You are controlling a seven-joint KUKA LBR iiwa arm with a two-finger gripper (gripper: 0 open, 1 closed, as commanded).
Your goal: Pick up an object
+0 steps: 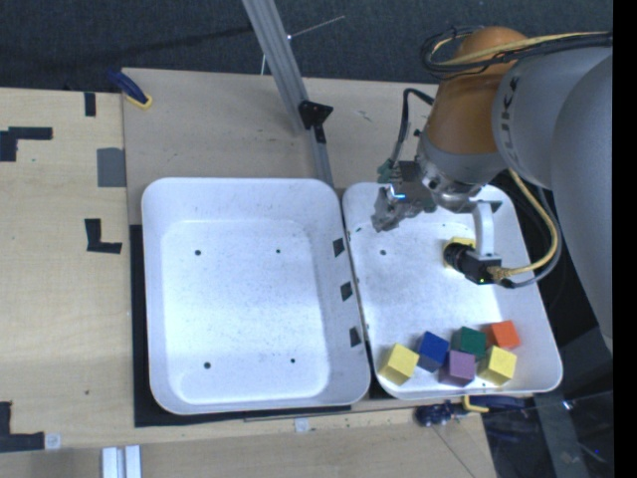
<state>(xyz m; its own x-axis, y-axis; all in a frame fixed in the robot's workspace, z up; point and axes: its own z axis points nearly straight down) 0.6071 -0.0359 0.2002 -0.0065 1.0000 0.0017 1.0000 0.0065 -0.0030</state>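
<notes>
Six small cubes cluster at the near end of the right bin (528, 267), along its front rim. Left to right: yellow cube (400, 363), blue cube (433, 350), purple cube (461, 366), green cube (468, 343), a second yellow cube (500, 365), orange cube (504, 335). Faces look matte with crisp edges. Blue, purple and green sit touching or nearly so; the leftmost yellow sits just beside the blue. None is lifted; all rest on the bin floor.

Gripper (386, 215) is at the far left corner of the same bin, well apart from the cubes, pointing down just beside the rim shared with the left bin. Finger spacing cannot be made out; nothing is visible between them.

Arm pose: reaches in from the right, the grey link (562, 118) large and smooth, the orange band (468, 88) glossy and rounded above the wrist. Yellow and black cables (542, 247) loop from the wrist past a small black module (466, 257) hanging over the bin.

Left bin (159, 297) is white, shallow, rounded at the corners, its floor finely speckled with a few dark dots. Both bins sit on a light wooden bench (60, 317) bearing black tape marks (98, 237). A grey metal bar (274, 38) slants down to a black bracket (315, 115) behind the bins.
</notes>
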